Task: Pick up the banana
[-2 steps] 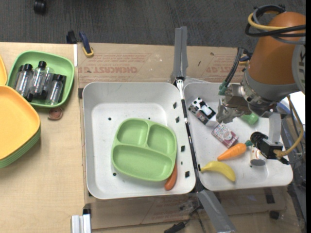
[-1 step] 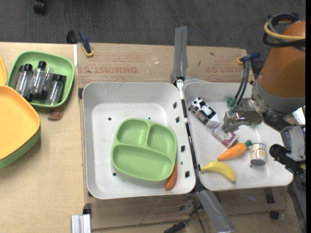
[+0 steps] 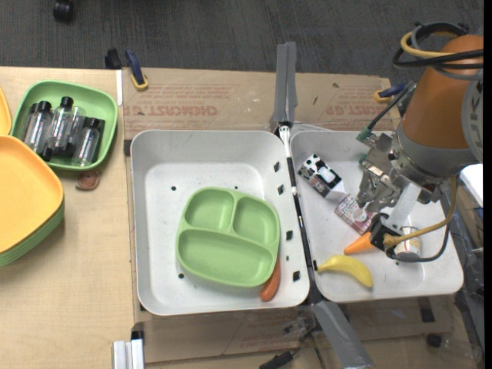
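The yellow banana lies flat on the floor of the right bin, near its front edge and left of centre. My gripper hangs over the middle of that bin, above a pink packet, up and to the right of the banana and clear of it. An orange carrot lies between the gripper and the banana, just behind the banana. The arm's body and cables hide the bin's right part.
A black-and-white object sits at the back left of the right bin. The left bin holds a green divided plate and a brown sausage. A green tray of bottles and orange plates stand at far left.
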`<action>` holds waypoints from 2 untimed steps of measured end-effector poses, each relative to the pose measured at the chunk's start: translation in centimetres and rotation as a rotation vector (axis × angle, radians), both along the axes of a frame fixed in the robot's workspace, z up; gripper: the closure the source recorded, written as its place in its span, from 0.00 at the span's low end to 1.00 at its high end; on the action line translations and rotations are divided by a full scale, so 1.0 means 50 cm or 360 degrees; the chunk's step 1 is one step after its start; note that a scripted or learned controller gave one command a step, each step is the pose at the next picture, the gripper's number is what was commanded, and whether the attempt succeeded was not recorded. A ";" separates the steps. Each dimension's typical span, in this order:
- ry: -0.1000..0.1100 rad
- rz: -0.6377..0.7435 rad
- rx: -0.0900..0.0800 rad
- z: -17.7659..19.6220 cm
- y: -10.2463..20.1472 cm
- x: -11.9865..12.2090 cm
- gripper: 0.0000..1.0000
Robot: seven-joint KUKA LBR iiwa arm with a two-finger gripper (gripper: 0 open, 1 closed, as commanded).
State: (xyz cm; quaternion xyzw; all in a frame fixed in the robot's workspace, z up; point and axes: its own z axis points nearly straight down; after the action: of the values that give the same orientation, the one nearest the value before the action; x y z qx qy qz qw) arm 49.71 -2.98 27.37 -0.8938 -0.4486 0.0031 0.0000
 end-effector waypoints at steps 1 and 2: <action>-0.0001 0.0489 0.0002 0.045 0.061 0.042 1.00; -0.0001 0.0979 0.0006 0.076 0.073 -0.039 1.00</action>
State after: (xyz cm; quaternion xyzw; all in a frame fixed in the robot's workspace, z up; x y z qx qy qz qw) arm 47.78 0.66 31.19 -0.7160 -0.6981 0.0019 0.0006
